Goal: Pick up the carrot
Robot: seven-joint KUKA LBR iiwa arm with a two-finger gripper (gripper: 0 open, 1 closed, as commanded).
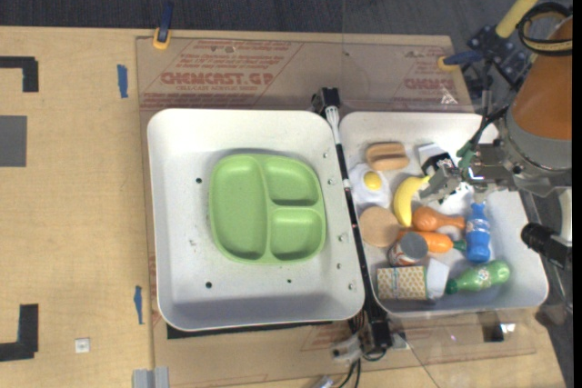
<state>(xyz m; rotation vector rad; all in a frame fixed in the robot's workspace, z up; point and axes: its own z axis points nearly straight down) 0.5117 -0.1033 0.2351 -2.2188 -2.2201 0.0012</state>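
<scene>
The arm (pixel 546 118) comes in from the right edge of the frame, its orange band high at the right, and bends down over the right bin (pixel 536 282). The gripper (pixel 447 179) hangs low over the upper middle of that bin, just above the clutter; its dark fingers look slightly parted with nothing between them.

The carrot (pixel 435 242) lies near the middle of the right bin, below the gripper and a little to its left, an orange stub pointing right. It is crowded. A banana (pixel 406 197) curves just upper left of it, a drumstick (pixel 434 218) lies between the carrot and the gripper, and a can (pixel 411 247) touches the carrot's left end. A blue bottle (pixel 477 233) stands just right of it, a green bottle (pixel 479 277) lower right (lying on its side). An egg (pixel 370 182) and a bun (pixel 387 155) sit toward the bin's upper left.

The left bin (pixel 173 223) holds a green tray (pixel 268 207).
</scene>
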